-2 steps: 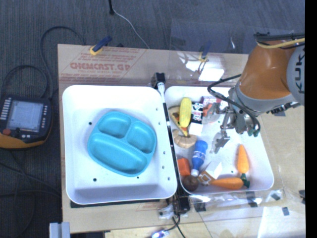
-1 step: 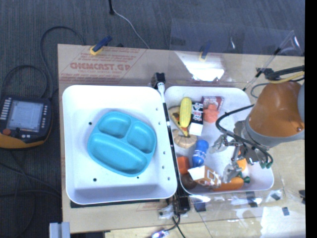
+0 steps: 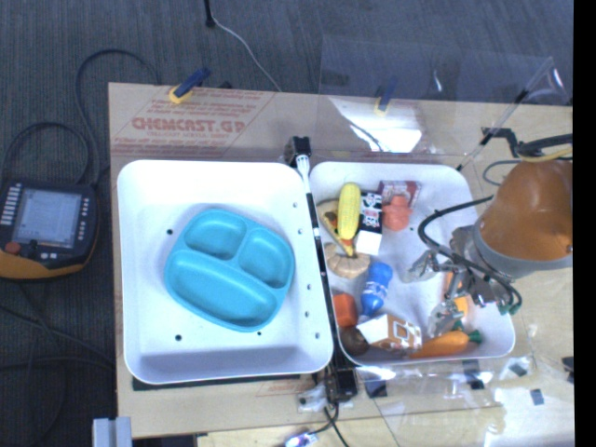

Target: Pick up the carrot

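The carrot [image 3: 440, 345] is a long orange piece lying along the front wall of the right bin [image 3: 436, 177], near its front right corner. My gripper [image 3: 451, 315] hangs just above and slightly behind the carrot, below the arm's orange band [image 3: 527, 212]. Cables and the wrist hide much of the gripper. Nothing is visibly lifted off the bin floor.
The right bin also holds a yellow corn cob [image 3: 348, 209], a blue bottle [image 3: 376, 287], a small carton [image 3: 391, 330], a red-orange piece [image 3: 345, 308] and a tomato-coloured item [image 3: 398, 215]. The left bin [image 3: 149, 343] holds a blue divided plate [image 3: 230, 266]. A teach pendant [image 3: 42, 226] lies off the bench at left.
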You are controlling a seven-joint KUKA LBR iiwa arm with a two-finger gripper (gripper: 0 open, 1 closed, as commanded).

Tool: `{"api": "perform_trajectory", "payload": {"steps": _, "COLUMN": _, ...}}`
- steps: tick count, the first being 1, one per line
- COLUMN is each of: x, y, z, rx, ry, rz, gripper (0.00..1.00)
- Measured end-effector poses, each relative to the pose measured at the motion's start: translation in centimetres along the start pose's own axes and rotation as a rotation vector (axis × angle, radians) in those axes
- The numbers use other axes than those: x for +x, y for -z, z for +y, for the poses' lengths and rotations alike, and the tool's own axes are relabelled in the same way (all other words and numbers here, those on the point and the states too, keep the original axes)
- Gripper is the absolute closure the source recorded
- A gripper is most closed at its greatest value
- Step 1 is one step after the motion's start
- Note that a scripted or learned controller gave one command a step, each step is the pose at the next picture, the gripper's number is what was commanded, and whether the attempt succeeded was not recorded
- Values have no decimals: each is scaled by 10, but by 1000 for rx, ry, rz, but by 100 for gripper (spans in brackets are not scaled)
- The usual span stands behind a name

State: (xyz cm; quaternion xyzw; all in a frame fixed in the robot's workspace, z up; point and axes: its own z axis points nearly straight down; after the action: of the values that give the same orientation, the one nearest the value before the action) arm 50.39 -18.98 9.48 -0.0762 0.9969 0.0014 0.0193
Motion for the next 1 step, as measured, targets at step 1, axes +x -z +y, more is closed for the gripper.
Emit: {"api": "perform_trajectory", "payload": {"steps": 1, "x": -33, "y": -5, "z": -37, "rx": 7, "ry": -339, "rz": 24, "gripper": 0}}
